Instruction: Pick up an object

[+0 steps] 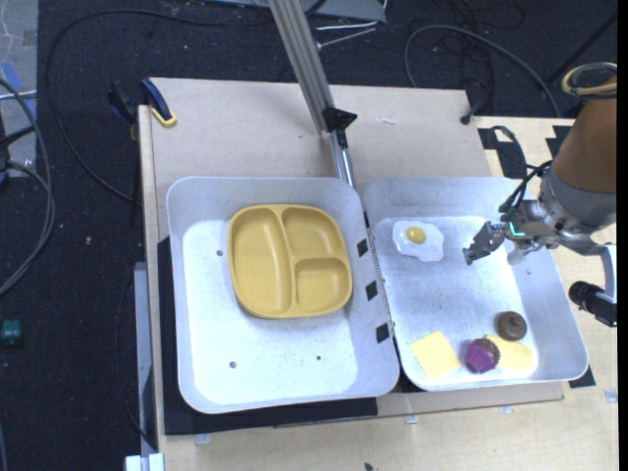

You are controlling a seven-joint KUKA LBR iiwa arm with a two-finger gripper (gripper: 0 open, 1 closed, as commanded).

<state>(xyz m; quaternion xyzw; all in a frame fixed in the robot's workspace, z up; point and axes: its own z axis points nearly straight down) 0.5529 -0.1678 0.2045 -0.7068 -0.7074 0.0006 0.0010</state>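
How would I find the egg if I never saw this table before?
Look in the right bin, beside the one holding the yellow plate. Near its far left corner lies the fried egg: flat and white with a round yellow middle, apart from the other toy foods.
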